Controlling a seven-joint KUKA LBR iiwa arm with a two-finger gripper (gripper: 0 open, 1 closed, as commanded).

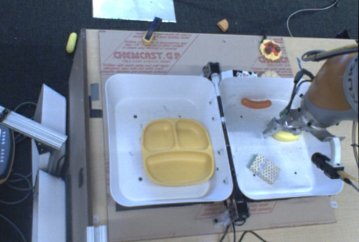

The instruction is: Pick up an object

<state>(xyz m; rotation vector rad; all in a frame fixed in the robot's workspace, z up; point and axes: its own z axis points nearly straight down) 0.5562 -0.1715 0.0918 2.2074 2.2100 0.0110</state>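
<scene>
I take the red sausage (256, 103) in the right bin (297, 175) as my marker. From my screen, the claw (284, 126) hangs just past the sausage toward the arm's side and a little nearer the front rim. It sits right over a yellow lump (287, 136) that lies on the bin floor. The lump peeks out beneath the claw, and the two look to be touching, though the slant of the camera leaves me unsure. I cannot tell whether the claw is open or closed, and I see nothing lifted off the floor. The grey arm (335, 87) with its orange band stands beyond the claw, farther again from the sausage.

Nearer the front rim than the sausage, well apart from it, lies a small patterned packet (264, 168), flat and turned at an angle. Across the divider from the sausage, the left bin (126, 123) holds a yellow divided plate (178, 151), lying flat near its middle.

Behind the sausage, outside the bin on the counter (168, 51), rests a small round pizza toy (271, 49). Farther back and across from it, a small brown piece (223, 24) lies on the dark floor.
</scene>
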